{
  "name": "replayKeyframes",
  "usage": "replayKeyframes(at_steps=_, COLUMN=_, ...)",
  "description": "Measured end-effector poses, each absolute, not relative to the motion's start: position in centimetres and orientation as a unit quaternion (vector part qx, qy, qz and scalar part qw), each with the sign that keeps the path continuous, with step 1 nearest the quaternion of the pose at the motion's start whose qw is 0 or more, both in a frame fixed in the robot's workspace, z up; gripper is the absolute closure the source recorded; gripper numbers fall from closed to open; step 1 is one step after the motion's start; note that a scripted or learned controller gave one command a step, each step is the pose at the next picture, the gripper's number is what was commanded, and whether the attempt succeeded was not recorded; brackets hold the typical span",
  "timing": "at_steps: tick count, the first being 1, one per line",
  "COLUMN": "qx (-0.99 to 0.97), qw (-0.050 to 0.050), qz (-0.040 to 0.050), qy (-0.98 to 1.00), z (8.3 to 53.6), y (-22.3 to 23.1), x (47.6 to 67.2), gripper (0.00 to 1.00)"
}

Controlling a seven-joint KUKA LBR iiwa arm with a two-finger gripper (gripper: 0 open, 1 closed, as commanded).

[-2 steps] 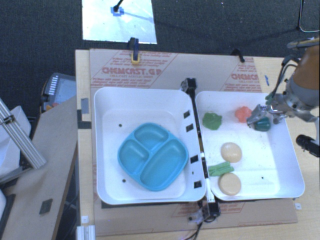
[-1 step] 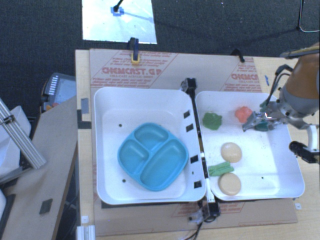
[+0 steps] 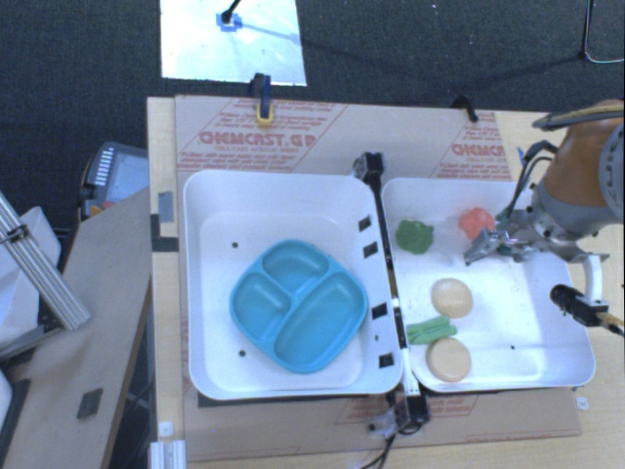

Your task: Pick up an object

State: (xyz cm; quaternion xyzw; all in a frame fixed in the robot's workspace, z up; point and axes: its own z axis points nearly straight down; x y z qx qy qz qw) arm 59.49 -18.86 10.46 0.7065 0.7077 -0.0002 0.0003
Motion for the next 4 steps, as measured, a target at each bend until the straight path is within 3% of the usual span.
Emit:
replayKeyframes(at_steps=1, qx=0.706, qw=0.0, qz=-0.0001, qy=0.708, z=8.4, y=-18.8, x=59.6, gripper=0.0)
replayKeyframes(at_steps=2, qx=0.706, qw=0.002, qz=0.0011, qy=0.708, z=9.6, y=-18.8, x=59.7, gripper=1.0)
replayKeyframes(at_steps=4, qx=0.705, qw=0.003, qz=0.0013, qy=0.709, z=21.0, y=-17.9, x=59.5, gripper=1.0)
